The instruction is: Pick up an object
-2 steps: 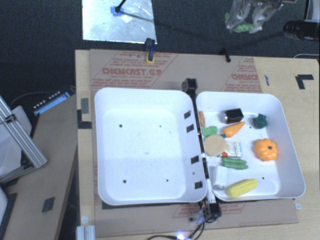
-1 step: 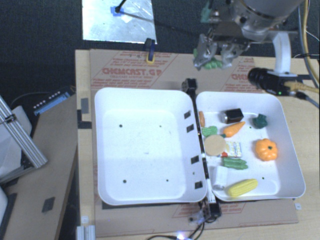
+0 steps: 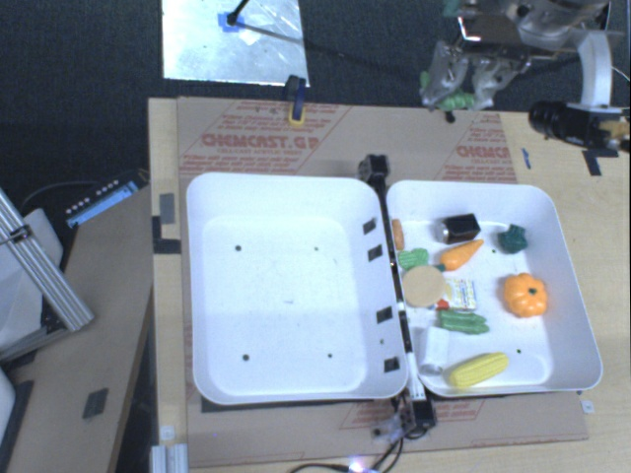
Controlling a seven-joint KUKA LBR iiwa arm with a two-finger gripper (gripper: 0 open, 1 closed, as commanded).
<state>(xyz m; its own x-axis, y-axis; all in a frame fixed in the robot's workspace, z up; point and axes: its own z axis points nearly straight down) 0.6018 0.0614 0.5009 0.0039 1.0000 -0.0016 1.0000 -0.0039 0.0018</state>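
Note:
My gripper (image 3: 458,92) hangs high beyond the far edge of the right bin (image 3: 572,294), over the cardboard. A small green object (image 3: 456,100) shows between its fingertips, and the fingers look shut on it. Down in the right bin lie a black box (image 3: 460,227), a carrot (image 3: 461,254), a dark green piece (image 3: 512,237), an orange pumpkin (image 3: 525,295), a tan disc (image 3: 426,286), a small packet (image 3: 461,293), a green pod (image 3: 461,321) and a yellow corn cob (image 3: 478,369).
The left bin (image 3: 286,284) sits beside the right one, with black clips along the divider (image 3: 380,254) between them. A yellow clamp (image 3: 296,101) stands on the cardboard's far edge. A shiny metal sheet (image 3: 235,26) lies on the floor behind.

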